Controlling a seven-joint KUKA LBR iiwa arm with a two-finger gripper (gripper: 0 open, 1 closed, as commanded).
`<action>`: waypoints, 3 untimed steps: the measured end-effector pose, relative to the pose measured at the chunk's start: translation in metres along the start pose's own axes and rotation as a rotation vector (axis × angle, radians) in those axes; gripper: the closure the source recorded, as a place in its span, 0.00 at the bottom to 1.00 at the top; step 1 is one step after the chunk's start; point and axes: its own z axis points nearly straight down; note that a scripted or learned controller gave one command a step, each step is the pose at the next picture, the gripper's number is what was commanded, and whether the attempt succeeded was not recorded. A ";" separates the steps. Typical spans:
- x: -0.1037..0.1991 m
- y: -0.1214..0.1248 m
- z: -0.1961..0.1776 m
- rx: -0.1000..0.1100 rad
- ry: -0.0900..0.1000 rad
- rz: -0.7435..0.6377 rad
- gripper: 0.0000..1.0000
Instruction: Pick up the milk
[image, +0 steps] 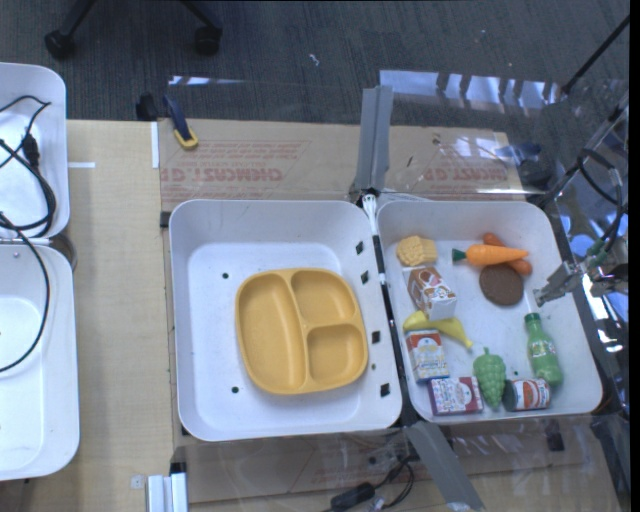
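The milk (433, 290) is a small white carton with a red-brown label, lying in the upper left part of the right bin (575, 330). A second, similar carton (427, 355) lies just below it, past a banana (440, 328). My gripper (553, 290) comes in at the right bin's right wall, level with the brown cookie (501, 286). It is well to the right of the milk and apart from it. Little of the gripper shows, with nothing visibly held in it.
The right bin also holds a cracker (416, 250), a carrot (495, 254), green grapes (489, 372), a green bottle (541, 350), a can (527, 394) and a red box (455, 395). A yellow divided plate (300, 330) sits in the left bin (200, 300).
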 end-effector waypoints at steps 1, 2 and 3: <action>0.044 0.082 0.075 0.001 0.000 0.126 0.00; 0.160 0.120 0.052 -0.001 -0.001 -0.013 0.00; 0.101 0.088 0.100 -0.001 -0.001 -0.121 0.00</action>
